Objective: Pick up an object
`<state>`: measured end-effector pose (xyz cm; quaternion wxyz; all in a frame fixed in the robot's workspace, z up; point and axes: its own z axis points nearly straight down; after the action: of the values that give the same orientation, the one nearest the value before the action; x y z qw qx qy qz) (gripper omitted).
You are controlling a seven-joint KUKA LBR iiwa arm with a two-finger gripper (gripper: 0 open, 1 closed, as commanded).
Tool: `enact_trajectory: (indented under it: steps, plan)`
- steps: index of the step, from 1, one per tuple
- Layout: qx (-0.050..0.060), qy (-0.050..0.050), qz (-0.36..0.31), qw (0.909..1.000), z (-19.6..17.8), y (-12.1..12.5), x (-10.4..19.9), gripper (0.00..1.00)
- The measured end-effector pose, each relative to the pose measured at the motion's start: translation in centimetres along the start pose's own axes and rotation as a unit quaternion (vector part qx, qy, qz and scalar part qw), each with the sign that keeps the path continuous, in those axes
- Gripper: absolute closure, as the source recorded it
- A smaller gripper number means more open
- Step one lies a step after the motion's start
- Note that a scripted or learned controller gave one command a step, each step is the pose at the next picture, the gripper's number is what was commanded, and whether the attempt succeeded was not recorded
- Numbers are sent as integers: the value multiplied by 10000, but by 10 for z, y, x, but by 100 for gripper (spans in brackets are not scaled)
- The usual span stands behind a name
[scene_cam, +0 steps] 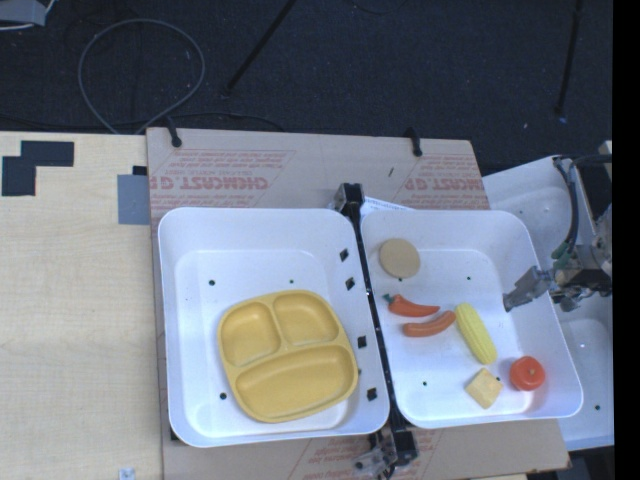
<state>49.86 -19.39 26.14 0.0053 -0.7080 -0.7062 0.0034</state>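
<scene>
In the right bin (520, 230) lie a tan round bun (400, 259), a red chili pepper (412, 307), an orange sausage (428, 325), a yellow corn cob (476, 333), a pale yellow cheese cube (484, 388) and a red tomato (527, 373). My gripper (522, 290) hangs over that bin's right rim, to the right of the corn cob and above the tomato in the view. It touches none of these objects and I see nothing held in it.
The left bin (190, 248) holds a yellow divided plate (288, 354). A black divider (362, 308) with clips runs between the bins. Cardboard (300, 173) lies under both bins. A wooden bench surface (70, 308) stretches to the left.
</scene>
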Motion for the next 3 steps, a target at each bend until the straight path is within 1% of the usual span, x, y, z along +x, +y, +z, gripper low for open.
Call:
enact_trajectory:
  steps: [1, 2, 3]
  plan:
    - [-55, -15, -13, 10000, -5, 2, 0, 0]
    - [-17, 3, -11, 10000, 58, -2, -1, 0]
    - [-23, 4, -15, 10000, 105, 1, 6, 0]
